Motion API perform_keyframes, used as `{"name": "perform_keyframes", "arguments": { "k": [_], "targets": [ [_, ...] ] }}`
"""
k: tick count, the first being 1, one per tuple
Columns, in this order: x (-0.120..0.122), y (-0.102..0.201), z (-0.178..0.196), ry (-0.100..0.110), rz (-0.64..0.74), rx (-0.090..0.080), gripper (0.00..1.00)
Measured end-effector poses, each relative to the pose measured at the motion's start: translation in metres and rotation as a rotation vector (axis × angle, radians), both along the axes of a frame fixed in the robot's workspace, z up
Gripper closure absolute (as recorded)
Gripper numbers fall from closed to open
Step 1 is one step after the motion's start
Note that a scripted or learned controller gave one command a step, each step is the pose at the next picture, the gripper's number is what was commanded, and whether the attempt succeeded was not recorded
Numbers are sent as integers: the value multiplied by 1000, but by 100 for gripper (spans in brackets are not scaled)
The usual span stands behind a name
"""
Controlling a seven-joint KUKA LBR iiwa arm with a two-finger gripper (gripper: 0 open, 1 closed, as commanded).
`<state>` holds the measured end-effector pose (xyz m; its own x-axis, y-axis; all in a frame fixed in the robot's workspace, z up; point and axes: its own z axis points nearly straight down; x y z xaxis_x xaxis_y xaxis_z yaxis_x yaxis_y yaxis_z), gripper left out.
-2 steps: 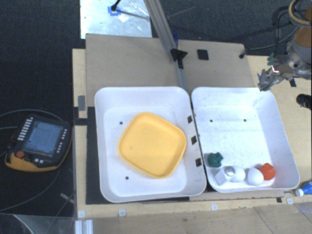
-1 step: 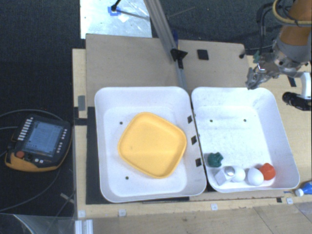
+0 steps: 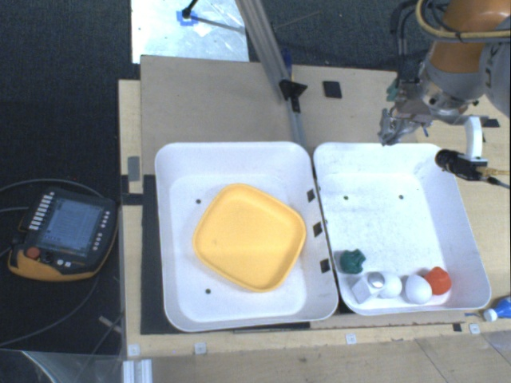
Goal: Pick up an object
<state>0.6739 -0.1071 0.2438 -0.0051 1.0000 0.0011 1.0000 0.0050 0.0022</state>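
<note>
My gripper (image 3: 389,134) hangs over the far rim of the right bin (image 3: 399,206), well away from the objects. Along that bin's near edge lie a dark green lump (image 3: 351,259), a small grey block (image 3: 361,287), a small white ball (image 3: 390,285), a white egg-shaped object (image 3: 417,289) and an orange-red ball (image 3: 437,280). A yellow square plate (image 3: 249,236) lies in the left bin (image 3: 180,214). I see nothing between the gripper's fingers.
A grey pole (image 3: 267,42) slants across the back of the bench. A teach pendant (image 3: 64,231) lies on the floor at left. A black fitting (image 3: 455,163) sticks out at the right bin's far right rim.
</note>
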Motion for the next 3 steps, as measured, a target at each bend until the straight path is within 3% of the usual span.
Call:
{"name": "perform_keyframes", "arguments": {
  "k": [3],
  "targets": [
    [2,152,14,1,0,0,100]
  ]
}}
